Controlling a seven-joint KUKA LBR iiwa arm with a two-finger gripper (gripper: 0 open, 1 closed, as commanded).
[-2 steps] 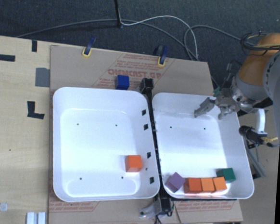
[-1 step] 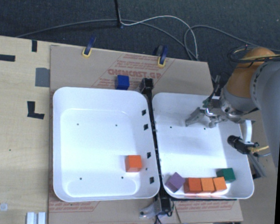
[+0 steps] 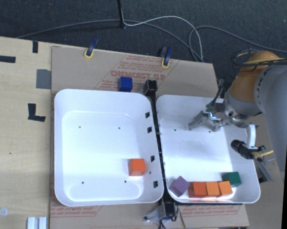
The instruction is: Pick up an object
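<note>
Over the upper part of the right-hand bin (image 3: 240, 144), the arm's gripper (image 3: 205, 122) hangs with its two fingers (image 3: 197, 122) spread apart and nothing between them, their tips pointing toward the middle divider. Behind it, the grey arm (image 3: 277, 107) with its orange band (image 3: 245, 82) reaches in from the right edge (a black cable fitting sits just below the wrist, over the bin's right rim).

Along that bin's near wall, well apart from the gripper, five blocks lie in a loose row: a purple block (image 3: 179, 186) at the left, tilted, then an orange block (image 3: 197, 189) and a second orange block (image 3: 212, 189) touching side by side, a lighter orange block (image 3: 224, 188) just beside them, and a dark green block (image 3: 233, 179) at the right end, set slightly farther back.

Across the black divider (image 3: 154, 137), the left-hand bin (image 3: 83, 131) holds a single orange cube (image 3: 137, 167) near its lower right corner. Beyond the bins, a blue block (image 3: 125, 83) rests on the cardboard sheet (image 3: 137, 71) just past the left bin's far rim, and two clamps with yellow tips (image 3: 91, 48) pin that sheet's far edge. Cables trail over the dark floor (image 3: 52, 10) behind the bench.
</note>
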